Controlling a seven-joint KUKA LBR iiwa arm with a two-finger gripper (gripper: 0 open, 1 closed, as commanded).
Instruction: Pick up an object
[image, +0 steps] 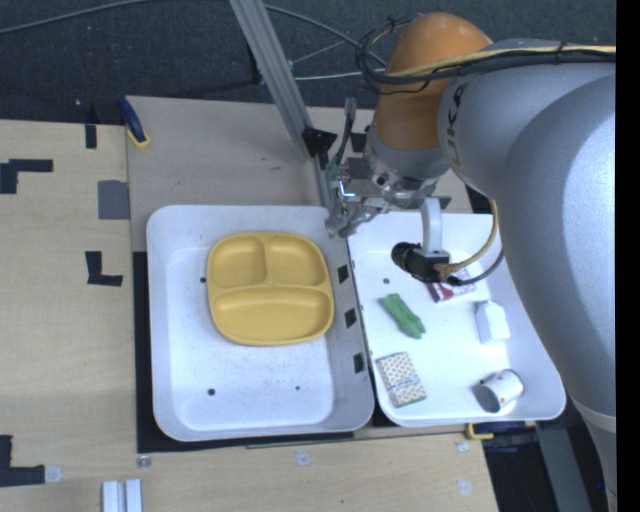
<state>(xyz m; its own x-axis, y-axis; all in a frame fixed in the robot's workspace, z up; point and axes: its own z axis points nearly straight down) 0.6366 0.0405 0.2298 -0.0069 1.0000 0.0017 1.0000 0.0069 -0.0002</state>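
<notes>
While end effector (345, 212) hovers at bin divider — yellow plate (270, 288) in left bin.

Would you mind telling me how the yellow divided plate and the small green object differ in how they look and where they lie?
The yellow divided plastic plate is broad, with three compartments; the small green elongated object is narrow and far smaller. The plate lies in the left white bin; the green object lies in the right white bin. The plate sits square to its bin; the green object lies diagonally. Both rest flat, untouched by the claw.
</notes>
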